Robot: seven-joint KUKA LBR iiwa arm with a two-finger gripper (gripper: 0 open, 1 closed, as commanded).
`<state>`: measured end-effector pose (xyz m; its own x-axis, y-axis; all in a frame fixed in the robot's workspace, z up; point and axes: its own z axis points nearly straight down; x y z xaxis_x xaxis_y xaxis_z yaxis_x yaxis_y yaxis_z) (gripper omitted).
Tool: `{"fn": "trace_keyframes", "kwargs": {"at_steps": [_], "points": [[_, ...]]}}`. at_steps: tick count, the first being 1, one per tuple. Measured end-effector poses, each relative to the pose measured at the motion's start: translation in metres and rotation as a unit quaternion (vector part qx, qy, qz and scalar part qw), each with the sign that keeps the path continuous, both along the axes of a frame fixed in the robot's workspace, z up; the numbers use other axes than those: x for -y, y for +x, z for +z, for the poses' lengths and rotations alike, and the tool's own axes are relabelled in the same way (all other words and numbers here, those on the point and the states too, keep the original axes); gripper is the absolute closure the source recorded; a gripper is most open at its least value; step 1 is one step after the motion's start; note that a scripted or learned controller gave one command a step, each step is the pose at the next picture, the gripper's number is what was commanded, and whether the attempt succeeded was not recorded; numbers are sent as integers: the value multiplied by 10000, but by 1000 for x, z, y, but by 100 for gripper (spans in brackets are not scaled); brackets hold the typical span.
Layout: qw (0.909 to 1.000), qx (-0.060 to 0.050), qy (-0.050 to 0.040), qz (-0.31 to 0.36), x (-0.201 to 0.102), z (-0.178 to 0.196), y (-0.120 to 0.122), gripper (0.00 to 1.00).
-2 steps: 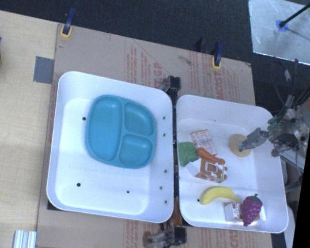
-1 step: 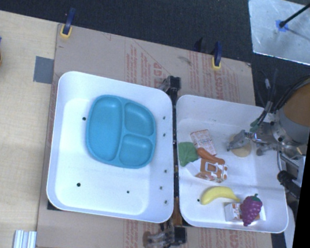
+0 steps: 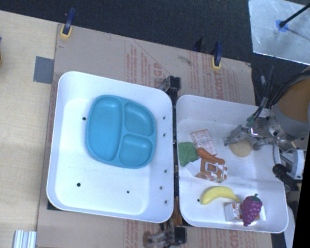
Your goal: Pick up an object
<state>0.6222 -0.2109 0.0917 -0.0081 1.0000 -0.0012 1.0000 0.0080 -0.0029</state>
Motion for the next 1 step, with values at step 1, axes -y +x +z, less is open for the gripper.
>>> {"fn": "trace_keyframes", "kwargs": {"at_steps": [1], "points": [[10000,3,9,-19,1,1,34,0]]}}
